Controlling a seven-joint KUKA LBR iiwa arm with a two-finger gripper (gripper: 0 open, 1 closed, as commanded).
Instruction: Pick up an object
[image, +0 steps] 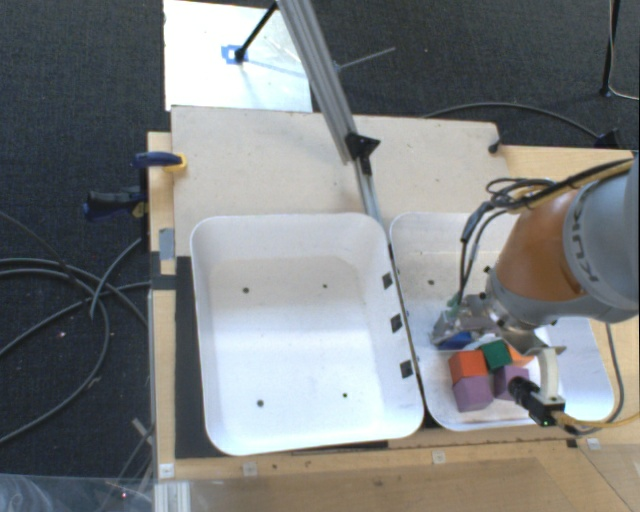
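Blocks lie clustered in the near part of the right bin (420, 240): an orange block (466, 366), a green block (495, 355) just to its right, and a purple block (474, 392) on the near side of the orange one, with another purple piece (514, 378) beside the green; the pieces look to be touching or nearly so. A blue object (449, 337) lies just to the far left of the orange block, partly under the arm's wrist. The gripper (462, 322) hangs over this spot, at the far-left edge of the cluster, and the bulk of the arm (545, 255) covers it from above, so how far it stands open and whether it has hold of anything cannot be told. The relation that matters is this: the blocks lie toward the near side and slightly right of the gripper, while the blue object sits almost directly beneath it. By that judgement the blue object is the closest candidate, needing little sideways travel, whereas the orange block calls for a short shift toward the near edge. The left bin (215, 240) lies well apart from the gripper.
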